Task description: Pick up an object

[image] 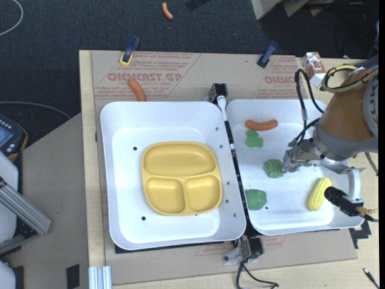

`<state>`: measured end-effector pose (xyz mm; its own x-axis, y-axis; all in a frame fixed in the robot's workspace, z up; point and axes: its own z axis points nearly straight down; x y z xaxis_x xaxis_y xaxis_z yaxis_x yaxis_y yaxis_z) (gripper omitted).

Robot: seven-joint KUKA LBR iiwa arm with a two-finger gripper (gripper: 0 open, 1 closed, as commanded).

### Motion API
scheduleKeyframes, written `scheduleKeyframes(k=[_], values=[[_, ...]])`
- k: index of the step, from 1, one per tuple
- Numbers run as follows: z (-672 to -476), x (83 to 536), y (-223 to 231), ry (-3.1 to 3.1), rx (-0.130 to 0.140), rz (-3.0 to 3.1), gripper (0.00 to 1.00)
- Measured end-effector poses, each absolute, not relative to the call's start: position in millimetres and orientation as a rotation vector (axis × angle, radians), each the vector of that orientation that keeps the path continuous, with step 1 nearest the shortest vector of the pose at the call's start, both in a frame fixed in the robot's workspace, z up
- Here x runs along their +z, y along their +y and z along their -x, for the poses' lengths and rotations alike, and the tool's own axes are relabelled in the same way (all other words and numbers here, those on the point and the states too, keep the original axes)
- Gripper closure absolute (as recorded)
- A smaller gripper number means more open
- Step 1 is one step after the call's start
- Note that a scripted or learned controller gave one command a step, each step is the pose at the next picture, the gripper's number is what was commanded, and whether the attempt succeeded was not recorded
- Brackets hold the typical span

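Camera view: my claw [293,161] sits low in the right bin [283,221].
Just beside the broccoli [274,168]; finger spread, I can't tell.

- A robotics lab or test workshop, seen from above.
- A cardboard-topped bench [180,71] holds two white bins [120,137], fixed with blue clamps [129,51].
- Cables [304,95] trail across it.
- Dark carpet [60,17] surrounds the bench; an aluminium frame rail [24,209] stands at left.
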<state>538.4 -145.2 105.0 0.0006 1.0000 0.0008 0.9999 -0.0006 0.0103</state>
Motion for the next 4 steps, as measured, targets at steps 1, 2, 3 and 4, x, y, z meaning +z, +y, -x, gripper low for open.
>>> scheduleKeyframes(k=[1, 2, 3, 4], values=[[-549.3, 164, -144, 2.218, 0.006, -2.214, 1.0], [-542.4, 223, -141, 2.218, 0.006, -2.215, 1.0], [-543.0, 225, -141, 2.22, 0.002, -2.218, 1.0], [-543.7, 217, -93, 2.229, 0.0, -2.219, 1.0]])
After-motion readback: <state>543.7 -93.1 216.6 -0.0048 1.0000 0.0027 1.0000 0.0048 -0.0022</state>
